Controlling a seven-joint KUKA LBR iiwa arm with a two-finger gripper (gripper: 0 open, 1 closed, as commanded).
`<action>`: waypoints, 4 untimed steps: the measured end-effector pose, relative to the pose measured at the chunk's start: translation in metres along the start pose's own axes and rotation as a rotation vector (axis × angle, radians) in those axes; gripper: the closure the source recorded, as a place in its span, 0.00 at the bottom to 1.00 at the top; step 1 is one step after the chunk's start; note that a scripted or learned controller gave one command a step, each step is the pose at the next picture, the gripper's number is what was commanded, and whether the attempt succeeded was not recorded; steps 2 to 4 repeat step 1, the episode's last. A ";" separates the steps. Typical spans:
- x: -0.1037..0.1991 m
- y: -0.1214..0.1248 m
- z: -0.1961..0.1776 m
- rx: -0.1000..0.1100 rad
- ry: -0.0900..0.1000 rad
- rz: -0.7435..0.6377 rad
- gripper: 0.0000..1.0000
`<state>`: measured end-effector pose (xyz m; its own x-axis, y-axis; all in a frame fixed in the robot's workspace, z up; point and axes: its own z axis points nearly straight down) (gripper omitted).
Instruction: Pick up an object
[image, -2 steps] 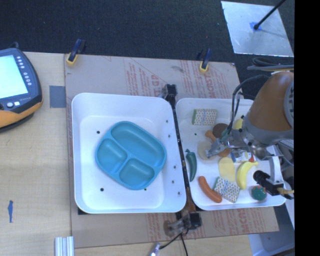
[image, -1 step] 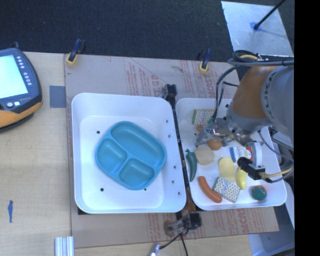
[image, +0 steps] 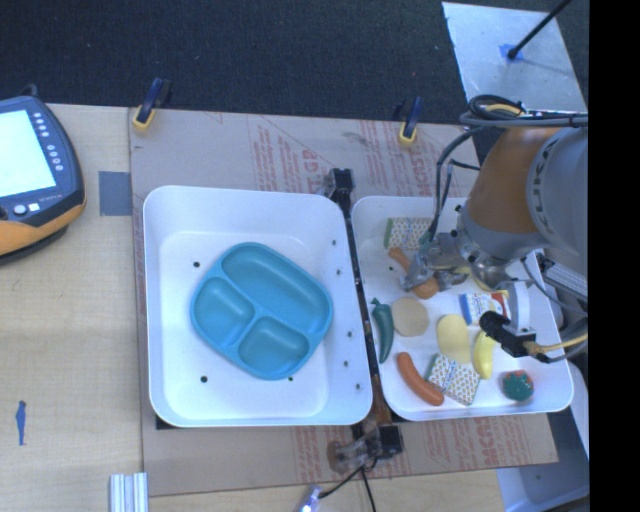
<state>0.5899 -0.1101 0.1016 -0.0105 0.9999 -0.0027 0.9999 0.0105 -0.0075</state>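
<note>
My gripper is low in the upper left part of the right bin, under the grey arm with the orange band. It hangs right over an orange-brown sausage-like piece, whose other end pokes out to the left. A checked packet lies just behind the gripper. A beige round piece and a yellow lemon lie just in front of it. The wrist hides the contact point.
The right bin also holds a green pepper, a red sausage, a second checked packet, a banana, a blue-and-white carton and a teal ball. A blue divided tray lies in the left bin. A tablet sits far left.
</note>
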 end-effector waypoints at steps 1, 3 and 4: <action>0.068 -0.025 -0.091 -0.004 0.002 0.003 1.00; 0.068 -0.025 -0.091 -0.004 0.002 0.003 1.00; 0.068 -0.025 -0.091 -0.004 0.002 0.003 1.00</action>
